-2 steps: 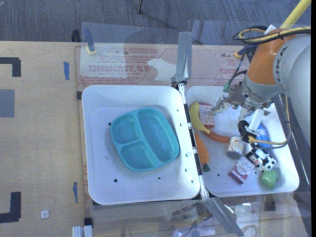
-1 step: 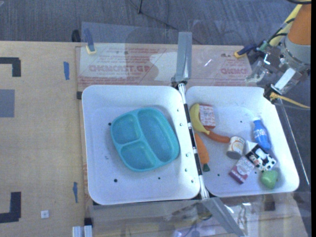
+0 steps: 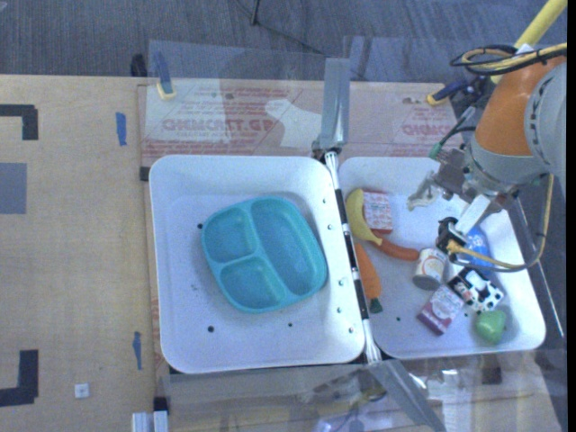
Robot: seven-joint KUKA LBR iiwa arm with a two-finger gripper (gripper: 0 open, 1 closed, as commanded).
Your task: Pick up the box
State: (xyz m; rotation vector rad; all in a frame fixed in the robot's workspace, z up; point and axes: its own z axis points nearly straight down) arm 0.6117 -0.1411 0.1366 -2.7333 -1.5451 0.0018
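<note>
A small white box with a red print point(image 3: 378, 211) lies in the right bin point(image 3: 522, 336), against the yellow banana point(image 3: 357, 216). A second, maroon and pink box point(image 3: 439, 309) lies flat near that bin's front. My gripper point(image 3: 438, 190) hangs over the back middle of the right bin, below the orange band point(image 3: 504, 115) of the arm. It is to the right of the white box and well behind the maroon one. Nothing shows between its fingers.
The left bin point(image 3: 171, 187) holds a teal divided plate point(image 3: 263, 252). In the right bin lie an orange carrot point(image 3: 367, 275), a small can point(image 3: 429, 267), a black-and-white toy point(image 3: 481, 293), a green ball point(image 3: 490, 327) and a blue item point(image 3: 475, 241). Cables trail by the wrist.
</note>
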